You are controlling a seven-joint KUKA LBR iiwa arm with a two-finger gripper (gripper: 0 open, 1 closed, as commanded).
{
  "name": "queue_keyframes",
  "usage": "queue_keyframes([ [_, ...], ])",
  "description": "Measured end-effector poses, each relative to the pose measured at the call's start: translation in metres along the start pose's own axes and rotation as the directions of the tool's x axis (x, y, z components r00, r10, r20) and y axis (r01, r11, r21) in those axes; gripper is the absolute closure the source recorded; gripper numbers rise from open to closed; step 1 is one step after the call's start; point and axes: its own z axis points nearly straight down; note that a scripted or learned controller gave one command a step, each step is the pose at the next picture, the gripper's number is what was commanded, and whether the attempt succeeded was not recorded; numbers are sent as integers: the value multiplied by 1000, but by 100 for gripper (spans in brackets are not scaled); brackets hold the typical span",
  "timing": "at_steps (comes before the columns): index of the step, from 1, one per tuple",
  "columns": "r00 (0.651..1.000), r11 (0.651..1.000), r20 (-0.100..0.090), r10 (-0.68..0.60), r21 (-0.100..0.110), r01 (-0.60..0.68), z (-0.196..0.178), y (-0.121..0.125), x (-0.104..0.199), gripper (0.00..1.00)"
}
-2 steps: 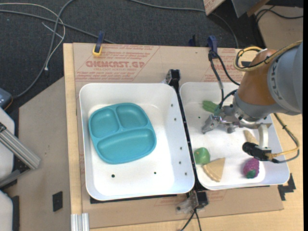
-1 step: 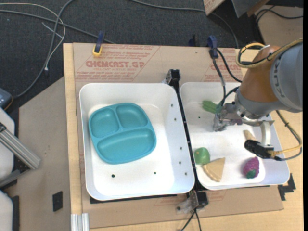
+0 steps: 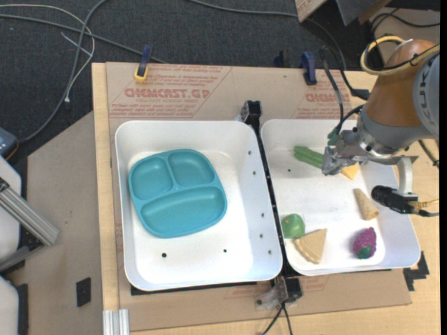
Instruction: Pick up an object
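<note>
- A cardboard sheet (image 3: 174, 93) covers the bench under 2 shallow white bins set side by side, with a blue clamp (image 3: 144, 60) on its far left edge and a second blue clamp (image 3: 308, 67) on its far edge toward the right.
- The left bin (image 3: 133, 187) holds a teal divided plate (image 3: 178, 192) lying flat, with 2 small compartments on its far side and 1 wide compartment on its near side.
- The right bin (image 3: 328, 201) touches the left bin along a dark centre seam and holds the loose toy foods.
- A green round toy (image 3: 292, 224) sits near the right bin's left wall, toward the near side.
- A tan wedge (image 3: 311, 245) lies just beside the green round toy, nearer and slightly to the right.
- A long green piece (image 3: 307, 155) lies at the far side of the right bin, its right end running under the gripper.
- The gripper (image 3: 334, 165) hangs low over the far part of the right bin, at the long green piece's right end; whether it is spread or pinching cannot be told from this angle.
- A yellow piece (image 3: 350, 172) peeks out just to the right of the gripper.
- A tan cone (image 3: 366, 204) lies toward the right wall, well apart from the wedge.
- A purple bunch of grapes (image 3: 364, 242) rests near the right bin's near right corner.
- The grey arm with its orange band (image 3: 394, 93) reaches in from the right, above the bin's far right corner.
</note>
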Motion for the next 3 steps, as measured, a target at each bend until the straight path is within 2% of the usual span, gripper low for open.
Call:
queue_keyframes([
  [1,1000,1000,0,0,-1,0,-63,5,-5,100],
  [2,1000,1000,0,-1,3,1,-91,7,-5,100],
  [3,1000,1000,-3,-4,6,4,-77,26,41,100],
])
